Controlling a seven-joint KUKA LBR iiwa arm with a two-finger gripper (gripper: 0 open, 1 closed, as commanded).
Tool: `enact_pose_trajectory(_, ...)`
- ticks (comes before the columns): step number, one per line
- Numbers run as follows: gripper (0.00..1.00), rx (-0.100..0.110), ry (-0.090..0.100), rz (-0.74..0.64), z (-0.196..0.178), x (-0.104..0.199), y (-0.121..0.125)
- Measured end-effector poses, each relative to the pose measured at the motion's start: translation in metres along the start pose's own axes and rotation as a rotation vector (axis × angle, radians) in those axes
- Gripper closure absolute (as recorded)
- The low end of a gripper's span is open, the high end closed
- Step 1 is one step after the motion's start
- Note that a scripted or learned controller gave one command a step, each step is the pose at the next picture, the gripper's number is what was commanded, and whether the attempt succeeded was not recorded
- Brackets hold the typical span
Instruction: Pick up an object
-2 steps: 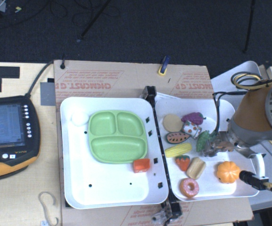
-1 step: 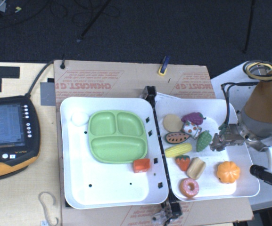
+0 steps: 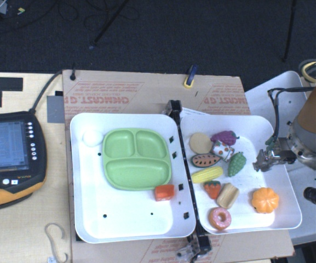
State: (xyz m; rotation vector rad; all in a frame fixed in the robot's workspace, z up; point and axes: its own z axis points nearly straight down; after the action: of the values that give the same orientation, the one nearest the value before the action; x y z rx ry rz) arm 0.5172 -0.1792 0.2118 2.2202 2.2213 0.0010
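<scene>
The right bin point(image 3: 281, 218) holds several toy foods: a tan round biscuit point(image 3: 200, 143), a purple eggplant point(image 3: 224, 137), a watermelon slice point(image 3: 205, 160), a green vegetable point(image 3: 236, 164), a yellow corn cob point(image 3: 207, 174), a red strawberry point(image 3: 212, 189), a bread roll point(image 3: 227, 195), a pink donut point(image 3: 219, 218) and an orange pumpkin point(image 3: 264, 199). My gripper point(image 3: 266, 160) hangs over the right side of this bin, above the pumpkin and right of the green vegetable. Nothing shows in its grasp.
The left bin point(image 3: 86, 212) carries a green divided plate point(image 3: 136, 159), a red block point(image 3: 164, 192) and a small white ball point(image 3: 92, 138). A black divider point(image 3: 182, 163) runs between the bins. A tablet point(image 3: 7, 152) lies at the far left.
</scene>
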Motion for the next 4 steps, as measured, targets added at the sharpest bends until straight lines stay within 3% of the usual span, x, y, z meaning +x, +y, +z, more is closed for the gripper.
enact_pose_trajectory(1,1.0,0.001,0.001,0.0,-0.017,-0.001,0.0)
enact_pose_trajectory(4,1.0,0.002,0.002,-0.004,-0.024,0.145,0.074)
